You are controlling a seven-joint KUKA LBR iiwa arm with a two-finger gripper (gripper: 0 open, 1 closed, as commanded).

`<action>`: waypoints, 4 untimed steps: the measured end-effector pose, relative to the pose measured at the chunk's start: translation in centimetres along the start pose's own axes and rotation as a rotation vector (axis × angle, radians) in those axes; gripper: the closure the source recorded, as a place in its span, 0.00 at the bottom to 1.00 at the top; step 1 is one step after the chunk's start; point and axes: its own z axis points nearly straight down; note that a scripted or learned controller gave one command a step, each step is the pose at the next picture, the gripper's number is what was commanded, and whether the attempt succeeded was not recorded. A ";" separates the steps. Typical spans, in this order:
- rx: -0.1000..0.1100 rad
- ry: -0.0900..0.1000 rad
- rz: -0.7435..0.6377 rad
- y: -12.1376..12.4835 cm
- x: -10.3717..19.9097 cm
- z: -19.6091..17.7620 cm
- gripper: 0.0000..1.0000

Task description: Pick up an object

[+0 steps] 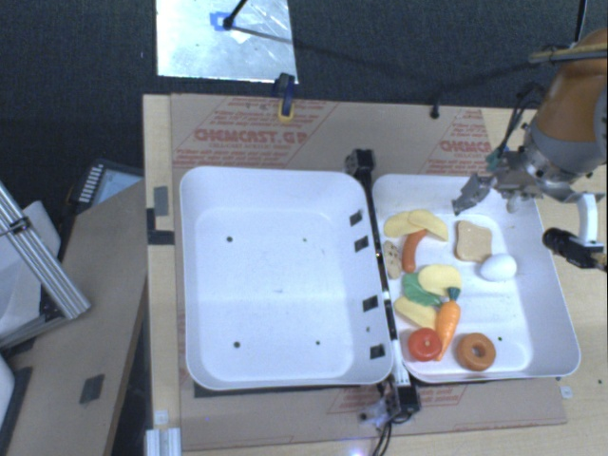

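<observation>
The right white bin (538,323) holds several toy foods: a yellow banana (418,223), a red sausage (412,249), a bread slice (472,240), a white egg (497,267), a carrot (446,320), a tomato (425,345) and a donut (475,351). My gripper (489,199) hangs over the far part of this bin, just above the bread slice. Its fingers are spread apart with nothing between them. The grey and orange arm (570,112) comes in from the upper right.
The left white bin (275,174) sits beside the right one, joined by a black divider (372,255). A yellow lemon (440,276) and green leaves (424,291) lie mid-bin. A clamp (284,98) and a shiny sheet (225,25) are behind the bins.
</observation>
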 end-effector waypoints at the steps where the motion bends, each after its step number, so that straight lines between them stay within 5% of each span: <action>1: 0.009 0.005 -0.004 -3.6 6.2 11.9 0.00; 2: -0.002 0.000 -0.001 -3.3 5.8 10.2 1.00; 3: -0.006 0.001 -0.005 -2.8 10.6 0.8 1.00; 4: -0.021 0.000 -0.006 2.7 12.8 -13.6 1.00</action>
